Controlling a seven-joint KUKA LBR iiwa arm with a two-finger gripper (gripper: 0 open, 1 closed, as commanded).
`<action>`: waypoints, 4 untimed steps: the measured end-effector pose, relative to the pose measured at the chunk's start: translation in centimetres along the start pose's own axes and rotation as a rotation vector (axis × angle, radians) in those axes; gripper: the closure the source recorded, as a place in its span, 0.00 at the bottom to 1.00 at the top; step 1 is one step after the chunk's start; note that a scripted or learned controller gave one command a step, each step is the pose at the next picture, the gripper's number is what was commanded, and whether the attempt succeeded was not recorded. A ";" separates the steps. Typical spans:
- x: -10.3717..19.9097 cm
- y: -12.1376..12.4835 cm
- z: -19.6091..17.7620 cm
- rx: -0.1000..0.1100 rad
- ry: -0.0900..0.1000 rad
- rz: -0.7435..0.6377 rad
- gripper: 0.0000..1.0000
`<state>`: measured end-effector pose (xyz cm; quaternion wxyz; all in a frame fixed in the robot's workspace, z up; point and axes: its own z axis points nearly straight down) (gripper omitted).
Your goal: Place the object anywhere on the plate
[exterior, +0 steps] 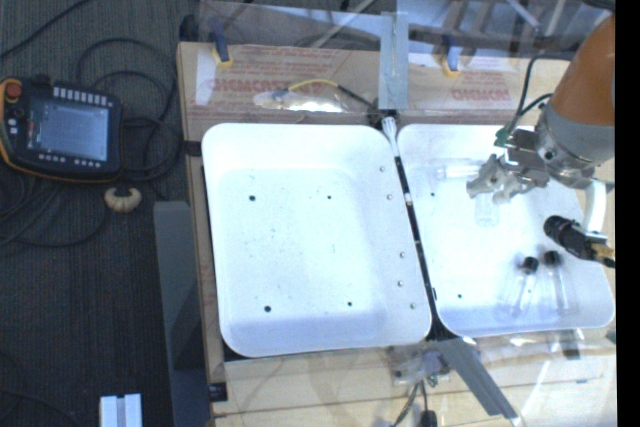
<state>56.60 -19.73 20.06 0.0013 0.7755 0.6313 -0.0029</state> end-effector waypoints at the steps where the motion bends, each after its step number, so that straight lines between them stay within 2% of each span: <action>1: 6.2 -5.5 4.4 -0.004 0.001 -0.047 1.00; 2: 13.9 -11.4 1.7 0.003 0.007 -0.266 1.00; 3: 20.8 -12.2 1.7 0.001 0.007 -0.505 1.00; 4: 21.0 -5.1 1.7 0.000 0.007 -0.556 1.00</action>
